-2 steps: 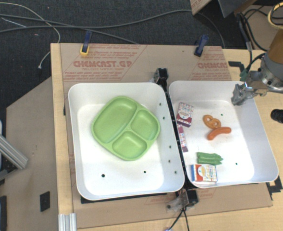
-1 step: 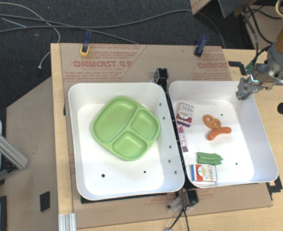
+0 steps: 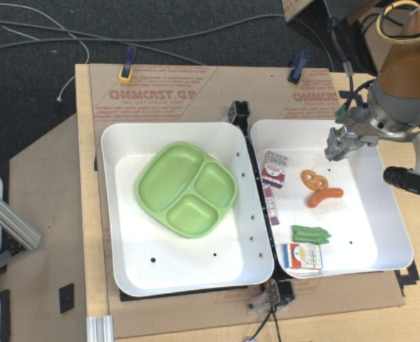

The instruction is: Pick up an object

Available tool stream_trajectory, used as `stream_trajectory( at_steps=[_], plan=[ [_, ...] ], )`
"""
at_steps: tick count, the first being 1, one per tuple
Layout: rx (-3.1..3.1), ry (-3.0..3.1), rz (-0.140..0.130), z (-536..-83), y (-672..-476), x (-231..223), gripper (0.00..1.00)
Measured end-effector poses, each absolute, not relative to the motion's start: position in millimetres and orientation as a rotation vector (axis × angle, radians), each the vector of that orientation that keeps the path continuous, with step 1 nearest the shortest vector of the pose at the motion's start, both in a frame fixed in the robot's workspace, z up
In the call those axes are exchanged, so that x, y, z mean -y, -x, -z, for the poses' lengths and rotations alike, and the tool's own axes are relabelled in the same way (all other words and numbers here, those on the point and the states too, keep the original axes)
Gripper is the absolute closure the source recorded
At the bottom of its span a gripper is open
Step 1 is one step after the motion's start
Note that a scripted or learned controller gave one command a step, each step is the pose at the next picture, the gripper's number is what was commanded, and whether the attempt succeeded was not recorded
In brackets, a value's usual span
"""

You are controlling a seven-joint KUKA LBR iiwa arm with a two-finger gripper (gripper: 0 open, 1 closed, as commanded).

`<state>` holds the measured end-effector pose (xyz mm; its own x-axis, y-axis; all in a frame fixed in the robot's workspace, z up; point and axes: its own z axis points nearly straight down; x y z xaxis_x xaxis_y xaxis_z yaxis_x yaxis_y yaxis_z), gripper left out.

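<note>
A small carton (image 3: 300, 256) and green pod (image 3: 311, 234) crowd the right bin's (image 3: 381, 226) near rim. Farther in, the sausage (image 3: 325, 196) and pretzel (image 3: 312, 179) lie on open floor, just left of the tool (image 3: 338, 147), whose grip I cannot tell.

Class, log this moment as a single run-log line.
end effector: over right bin, back area | nearest: pretzel, sausage | left bin: green tray

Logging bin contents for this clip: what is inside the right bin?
The right bin holds a pretzel, a sausage, a green piece, a small carton and a packet. The gripper covers part of its far floor.
</note>
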<state>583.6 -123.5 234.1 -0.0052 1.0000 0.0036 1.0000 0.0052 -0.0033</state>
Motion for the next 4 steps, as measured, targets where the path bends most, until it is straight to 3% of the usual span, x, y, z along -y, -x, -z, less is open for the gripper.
stream_trajectory(
  at_steps=[1,3,4],
  plan=[
    [2.223,2.212,0.0,-231,-558.4,67,1.0],
    [2.224,2.213,0.0,-232,-543.6,-37,1.0],
    [2.223,2.213,-0.003,-233,-509.8,-84,1.0]
  ],
)
